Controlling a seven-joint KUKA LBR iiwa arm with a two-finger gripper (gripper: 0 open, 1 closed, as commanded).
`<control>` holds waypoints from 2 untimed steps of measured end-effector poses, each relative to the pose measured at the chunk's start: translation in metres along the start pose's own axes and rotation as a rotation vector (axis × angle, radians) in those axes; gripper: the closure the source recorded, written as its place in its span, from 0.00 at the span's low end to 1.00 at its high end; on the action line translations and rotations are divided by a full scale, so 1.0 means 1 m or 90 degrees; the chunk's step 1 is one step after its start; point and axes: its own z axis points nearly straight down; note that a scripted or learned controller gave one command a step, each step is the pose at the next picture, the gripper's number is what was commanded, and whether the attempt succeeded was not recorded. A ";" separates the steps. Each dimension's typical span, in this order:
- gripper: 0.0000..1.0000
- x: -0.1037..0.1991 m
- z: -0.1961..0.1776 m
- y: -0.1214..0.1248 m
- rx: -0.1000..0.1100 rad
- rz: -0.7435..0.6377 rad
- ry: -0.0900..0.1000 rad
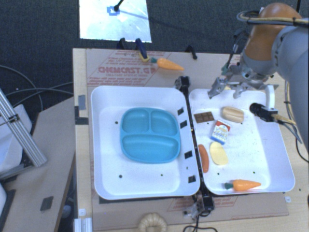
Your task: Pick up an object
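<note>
My gripper (pixel 225 92) hangs over the back edge of the right bin (pixel 275 149), open, with nothing between its fingers. Just in front of it lie a tan bread roll (pixel 232 114) and a brown chocolate bar (pixel 203 116). Further forward are a small red, white and blue carton (pixel 220 132), a pale yellow slice (pixel 218 154), a red sausage (pixel 203 158) against the bin's left wall, and an orange carrot (pixel 243 184) at the front rim.
The left bin (pixel 108 144) holds a blue divided plate (pixel 149 134). A second carrot (pixel 166 64) and a blue clamp (pixel 141 49) lie on the cardboard behind the bins. A black fitting (pixel 263 111) juts over the right bin's back right.
</note>
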 end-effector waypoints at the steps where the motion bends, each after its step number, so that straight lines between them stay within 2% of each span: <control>1: 0.00 -0.003 0.043 -0.003 -0.001 0.003 0.000; 2: 0.00 -0.003 0.092 -0.002 -0.002 0.001 0.000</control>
